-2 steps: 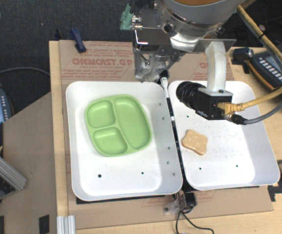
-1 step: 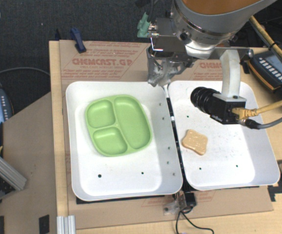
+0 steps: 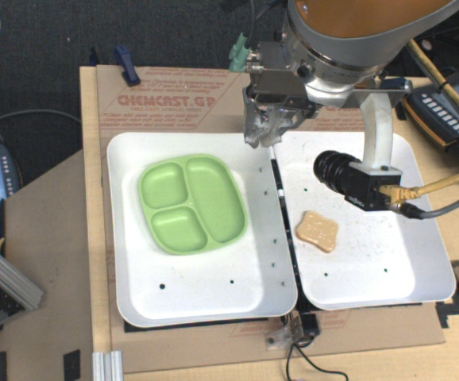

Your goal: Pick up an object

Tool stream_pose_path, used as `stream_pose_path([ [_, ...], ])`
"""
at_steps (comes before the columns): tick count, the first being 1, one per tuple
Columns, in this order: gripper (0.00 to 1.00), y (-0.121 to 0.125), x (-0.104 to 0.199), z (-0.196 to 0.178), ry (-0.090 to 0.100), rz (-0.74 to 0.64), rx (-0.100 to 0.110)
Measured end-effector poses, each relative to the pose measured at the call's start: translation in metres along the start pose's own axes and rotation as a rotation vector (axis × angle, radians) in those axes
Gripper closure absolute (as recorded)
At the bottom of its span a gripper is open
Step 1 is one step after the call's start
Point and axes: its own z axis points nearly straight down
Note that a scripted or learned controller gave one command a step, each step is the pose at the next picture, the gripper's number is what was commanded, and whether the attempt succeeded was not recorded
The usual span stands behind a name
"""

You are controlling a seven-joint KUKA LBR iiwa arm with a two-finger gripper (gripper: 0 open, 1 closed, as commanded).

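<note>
Left bin: white, shallow, carries a light green divided tray with three compartments, lying flat a little left of the bin's centre and turned at a slight angle to the bin walls. Brown board with red lettering lies under both bins; a blue clip sits at its far left corner. Gripper hangs over the far end of the seam between the two bins, near their back rims; nothing visible between its fingers, and whether the jaws are open or closed cannot be told from this angle. Right bin: a tan, toast-like piece lies flat on the floor near the left wall, well apart from the gripper. A black cylindrical camera unit on a white bracket hangs over the right bin, a yellow cable trailing right. Arm, grey and orange, enters top right.
</note>
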Motion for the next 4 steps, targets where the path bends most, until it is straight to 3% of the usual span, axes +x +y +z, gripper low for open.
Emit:
stream_pose_path([
  [1,1.00,0.000,0.033,0.041,0.000,-0.006,0.002],
  [2,1.00,0.000,0.043,0.060,0.000,-0.004,0.000],
  [3,1.00,0.001,-0.003,0.023,0.003,0.002,-0.009],
  [4,1.00,0.000,-0.002,0.032,0.001,-0.001,-0.002],
])
